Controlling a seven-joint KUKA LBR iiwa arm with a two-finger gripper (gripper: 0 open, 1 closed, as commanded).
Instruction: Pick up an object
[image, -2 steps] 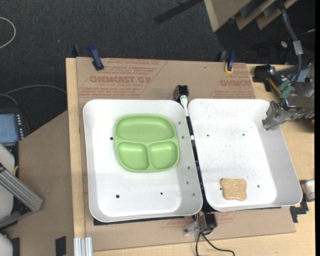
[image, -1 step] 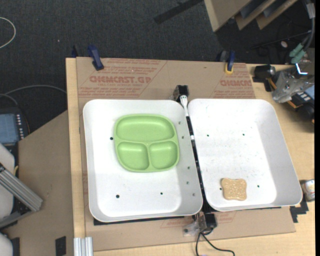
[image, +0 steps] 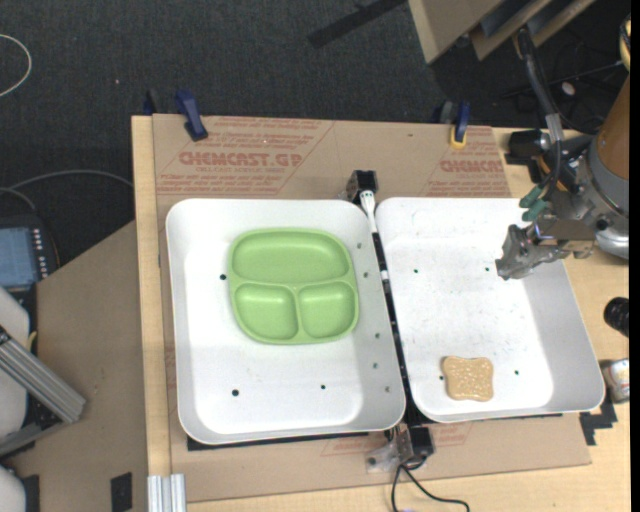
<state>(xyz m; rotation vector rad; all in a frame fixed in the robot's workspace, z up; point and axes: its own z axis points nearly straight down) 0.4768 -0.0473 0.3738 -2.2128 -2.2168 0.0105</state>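
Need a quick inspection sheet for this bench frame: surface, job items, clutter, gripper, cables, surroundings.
Surface: cardboard-topped bench bearing left bin and right bin, side by side.
Job's things: green divided plate in left bin; tan biscuit-like piece at right bin's near side.
Clutter: nothing seen inside the bins beyond those.
Gripper: gripper over right bin's far right part, away from the piece; finger state unclear.
Cables: black cable at the near edge.
Surroundings: blue clamp and second clamp on the far edge; dark floor.

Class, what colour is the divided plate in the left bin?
Light green; the divided plate shows in the camera view.
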